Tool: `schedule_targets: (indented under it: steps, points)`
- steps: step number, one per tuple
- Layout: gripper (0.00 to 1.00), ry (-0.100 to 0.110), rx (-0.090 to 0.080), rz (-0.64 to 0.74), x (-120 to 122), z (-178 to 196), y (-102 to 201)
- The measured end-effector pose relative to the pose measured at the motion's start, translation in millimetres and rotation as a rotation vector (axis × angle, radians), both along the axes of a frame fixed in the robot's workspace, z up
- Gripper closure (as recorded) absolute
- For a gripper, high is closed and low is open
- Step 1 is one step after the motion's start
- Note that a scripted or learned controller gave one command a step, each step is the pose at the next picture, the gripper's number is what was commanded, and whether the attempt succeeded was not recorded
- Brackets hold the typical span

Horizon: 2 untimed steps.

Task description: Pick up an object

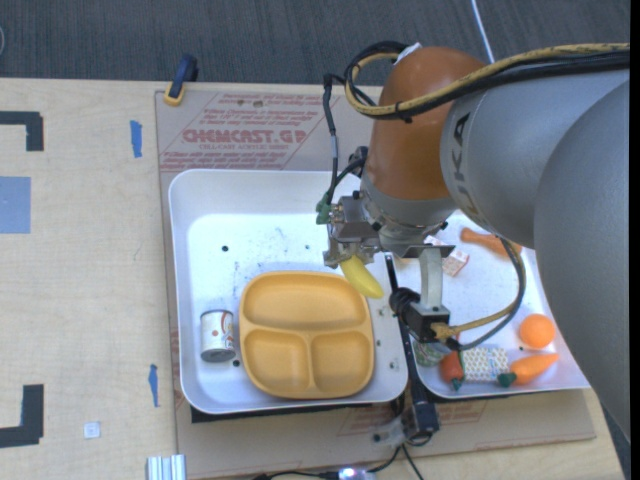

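Over the right part of the left bin (190, 268), the gripper (350, 258) hangs at the far-right corner of the yellow divided plate (308, 333), with the banana (362, 277) directly beneath it. The banana sits tilted, its upper end at the gripper and its lower end pointing toward the near right, over the rim of the plate. Whether the fingers stand apart, together, or clamped on the banana cannot be told, because the wrist body covers them from above. Task progress, as a judgement: the approach to an object appears complete and the banana is the likely target, but a secured grasp is not confirmed, and the lift clear of the bin remains to be done. Whether the banana rests on the plate rim or hangs free of it cannot be determined. Object count, left bin: one divided plate with three compartments, one banana, one small can (216, 334) lying just left of the plate. Object count, right bin (560, 373): one orange ball (538, 331), one carrot-shaped item (533, 366) at the near right, one long orange item (484, 239) at the far side, one small boxed item (457, 261), one pale textured block (483, 363), and one small red item (453, 366) beside that block. Some of these are partly hidden by the arm and cables, so the right-bin count is a minimum.
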<state>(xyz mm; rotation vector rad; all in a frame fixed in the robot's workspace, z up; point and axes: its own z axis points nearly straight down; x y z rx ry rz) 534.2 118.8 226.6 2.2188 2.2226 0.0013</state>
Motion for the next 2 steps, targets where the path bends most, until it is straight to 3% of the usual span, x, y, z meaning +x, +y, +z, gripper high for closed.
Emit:
schedule_targets:
  steps: [1,2]
  points:
    - [1.00,0.001,0.000,0.000,48.3,-8.7,51.0]
    - [1.00,0.005,0.000,0.001,-41.4,20.7,102.2]
